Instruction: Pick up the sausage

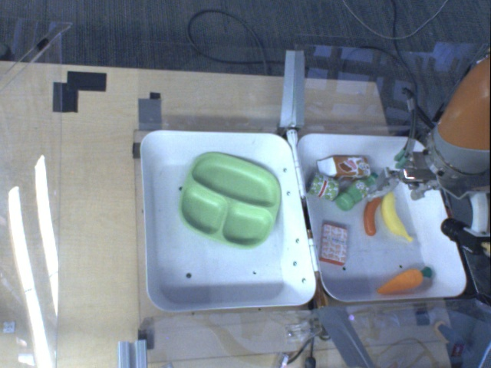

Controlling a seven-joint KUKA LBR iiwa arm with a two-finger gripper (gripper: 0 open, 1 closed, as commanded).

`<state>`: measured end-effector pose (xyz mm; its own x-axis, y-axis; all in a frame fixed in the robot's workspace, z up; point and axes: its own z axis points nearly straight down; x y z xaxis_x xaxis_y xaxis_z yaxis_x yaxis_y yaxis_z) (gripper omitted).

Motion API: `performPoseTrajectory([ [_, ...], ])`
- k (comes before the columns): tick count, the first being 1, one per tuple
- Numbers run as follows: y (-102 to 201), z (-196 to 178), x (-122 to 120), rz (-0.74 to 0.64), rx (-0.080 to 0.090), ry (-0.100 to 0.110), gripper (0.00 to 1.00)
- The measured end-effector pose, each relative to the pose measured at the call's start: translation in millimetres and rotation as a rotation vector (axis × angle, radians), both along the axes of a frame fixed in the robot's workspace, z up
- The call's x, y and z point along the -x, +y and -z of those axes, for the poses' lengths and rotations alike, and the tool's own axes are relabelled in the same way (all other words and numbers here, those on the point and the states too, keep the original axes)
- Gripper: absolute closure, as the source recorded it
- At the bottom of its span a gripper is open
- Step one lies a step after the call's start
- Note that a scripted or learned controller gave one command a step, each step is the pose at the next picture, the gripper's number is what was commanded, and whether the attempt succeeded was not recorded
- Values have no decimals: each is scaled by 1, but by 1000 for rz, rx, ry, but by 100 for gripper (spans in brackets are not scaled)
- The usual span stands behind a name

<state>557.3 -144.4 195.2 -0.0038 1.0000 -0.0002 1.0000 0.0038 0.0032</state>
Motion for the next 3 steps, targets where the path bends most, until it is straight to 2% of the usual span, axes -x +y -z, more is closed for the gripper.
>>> performPoseTrajectory([
  [1,-27,107,-17,-100,3,-4,0],
  [2,-26,96,-19,-102,1,-7,100],
  [3,10,109,-78,-194,0,3,100],
])
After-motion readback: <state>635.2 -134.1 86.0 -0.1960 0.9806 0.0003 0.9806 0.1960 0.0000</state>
